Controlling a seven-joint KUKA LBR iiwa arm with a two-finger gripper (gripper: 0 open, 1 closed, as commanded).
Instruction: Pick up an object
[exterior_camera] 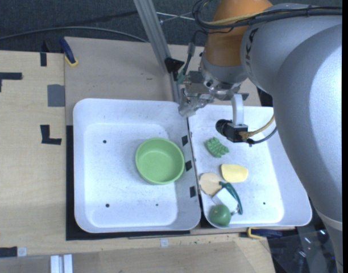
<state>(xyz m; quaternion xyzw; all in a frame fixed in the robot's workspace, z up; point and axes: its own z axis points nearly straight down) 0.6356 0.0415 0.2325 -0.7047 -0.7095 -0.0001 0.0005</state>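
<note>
Reaching in from the right, the grey arm (299,95) bends over the right bin (276,209), its orange band (233,30) glossy and rounded above the wrist. The tool (188,104) hangs at the far end of the ridge where the two bins meet; whether it is released or clenched I cannot tell. A smooth, round green bowl (160,161) sits upright in the left bin (94,152), near the ridge. In the right bin lie a knobbly green piece (216,147), a yellow wedge (235,173), a pale tan disc (209,183), a white block (225,198) with a dark green strap, and a green ball (220,214); the last three are crowded together. The worktop (26,169) is pale wood.
</note>
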